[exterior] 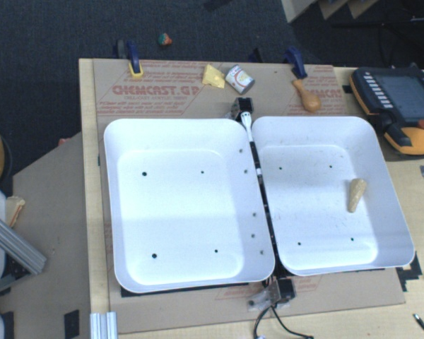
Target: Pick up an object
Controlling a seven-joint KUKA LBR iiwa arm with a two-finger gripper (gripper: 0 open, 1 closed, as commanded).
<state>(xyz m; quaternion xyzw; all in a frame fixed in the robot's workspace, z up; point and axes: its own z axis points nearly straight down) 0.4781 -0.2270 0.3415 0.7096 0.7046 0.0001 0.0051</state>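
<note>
A small tan, elongated object [355, 193] lies in the right bin [381, 150], near that bin's right side, tilted a little from upright. The left bin [120, 189] is a shallow white tray with a few dark dots on its floor.
Behind the bins on the brown board lie a yellow wedge [213, 77], a small white and grey box [239, 79] and a wooden-handled tool [306, 96]. Blue clamps [133, 57] hold the board's far edge. A teach pendant [399, 104] rests at the right.
</note>
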